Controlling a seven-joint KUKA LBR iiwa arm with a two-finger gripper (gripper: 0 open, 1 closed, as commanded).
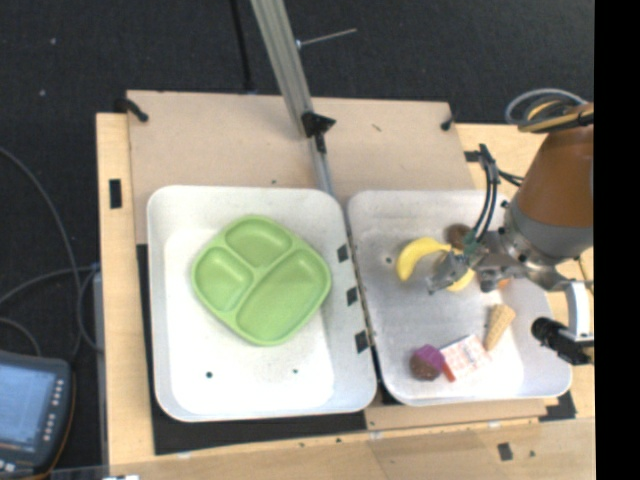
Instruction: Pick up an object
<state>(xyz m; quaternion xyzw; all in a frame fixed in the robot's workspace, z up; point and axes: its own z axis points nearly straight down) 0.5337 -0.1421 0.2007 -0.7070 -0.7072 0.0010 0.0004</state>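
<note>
The gripper [447, 274] sits right at the banana [424, 258], fingers seemingly either side of its lower end, though it's blurry. A tip-end pinch could let the curved fruit swivel or slip. Just below it lie a cone [497, 325] and a packet [464, 355].

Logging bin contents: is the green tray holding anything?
Empty. All three compartments of the green tray show bare plastic; it lies flat in the left bin.
</note>
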